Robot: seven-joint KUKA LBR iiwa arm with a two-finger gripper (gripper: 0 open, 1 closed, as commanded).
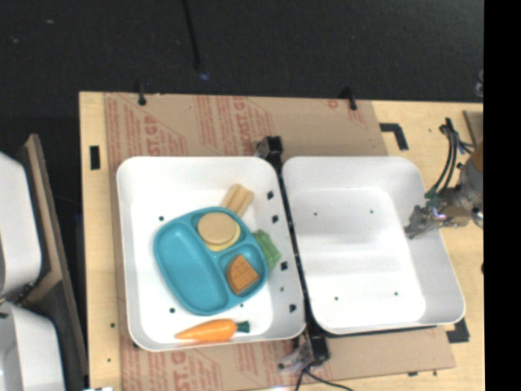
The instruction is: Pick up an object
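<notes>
In the left bin point(138, 194) lies a blue divided plate point(195, 267) carrying a round tan biscuit point(219, 229) and a brown waffle-like piece point(242, 274). A tan bread stick point(238, 198) rests just behind the plate. A green leafy piece point(268, 249) pokes out at the plate's right side. An orange carrot point(210, 330) lies near the bin's front wall. My gripper point(425, 221) hangs at the right rim of the right bin point(366, 251), far from all these objects, with nothing visible in it.
Both bins sit on a cardboard sheet point(179, 129) over a wooden bench. Black clamps join the bins at the middle seam point(273, 147). Cables point(452, 149) hang near the arm at the right edge.
</notes>
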